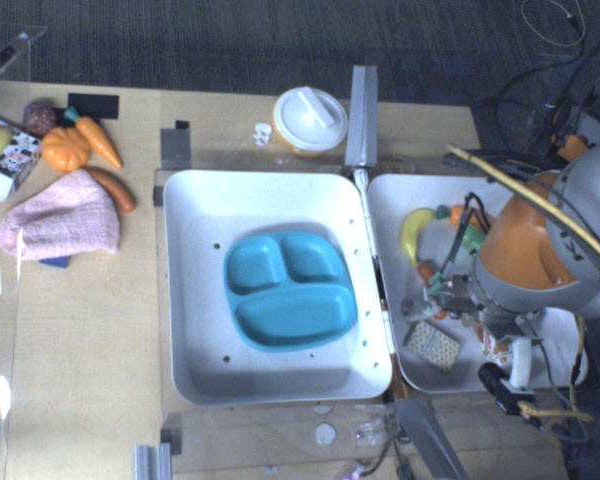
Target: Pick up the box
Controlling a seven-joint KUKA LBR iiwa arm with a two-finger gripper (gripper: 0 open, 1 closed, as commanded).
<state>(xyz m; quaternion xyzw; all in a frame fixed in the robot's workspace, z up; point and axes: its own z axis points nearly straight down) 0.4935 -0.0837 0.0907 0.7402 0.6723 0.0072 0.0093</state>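
A pale wooden bench (80,348) lies under us, edged by dark carpet, and it carries two shallow white plastic bins. In the left bin (195,268) we see a smooth blue three-compartment tray (290,288). In the right bin (390,218) we find the small flat box with a speckled patterned face (432,345), lying tilted near the front left corner. The grey arm with its glossy orange band (525,248) hangs over this bin, and its tool (450,293) sits just above the box; we cannot tell how its fingers stand. A curved yellow banana (415,230) lies behind.
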